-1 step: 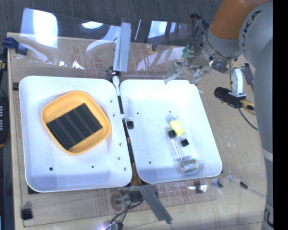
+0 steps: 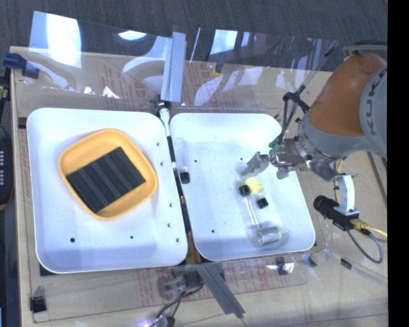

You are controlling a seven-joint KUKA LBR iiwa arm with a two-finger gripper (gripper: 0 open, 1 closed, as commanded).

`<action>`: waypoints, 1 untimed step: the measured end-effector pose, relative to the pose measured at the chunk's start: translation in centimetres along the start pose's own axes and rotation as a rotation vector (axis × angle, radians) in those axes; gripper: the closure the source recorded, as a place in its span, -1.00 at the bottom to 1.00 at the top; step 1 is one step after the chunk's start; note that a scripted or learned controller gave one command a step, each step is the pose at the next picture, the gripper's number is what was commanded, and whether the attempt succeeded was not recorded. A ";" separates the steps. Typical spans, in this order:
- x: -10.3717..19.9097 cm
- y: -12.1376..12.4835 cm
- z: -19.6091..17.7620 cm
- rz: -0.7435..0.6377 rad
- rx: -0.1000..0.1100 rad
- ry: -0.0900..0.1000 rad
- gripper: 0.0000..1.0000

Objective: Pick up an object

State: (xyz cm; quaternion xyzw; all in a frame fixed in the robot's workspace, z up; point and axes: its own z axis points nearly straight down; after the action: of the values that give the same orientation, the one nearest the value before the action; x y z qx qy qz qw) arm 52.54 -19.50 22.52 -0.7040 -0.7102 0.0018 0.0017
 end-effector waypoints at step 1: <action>-1.4 2.1 11.5 -0.080 -0.021 -0.005 -1.00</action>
State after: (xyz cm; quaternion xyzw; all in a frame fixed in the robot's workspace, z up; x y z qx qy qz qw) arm 54.58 -20.93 11.06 -0.6749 -0.7379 -0.0039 -0.0076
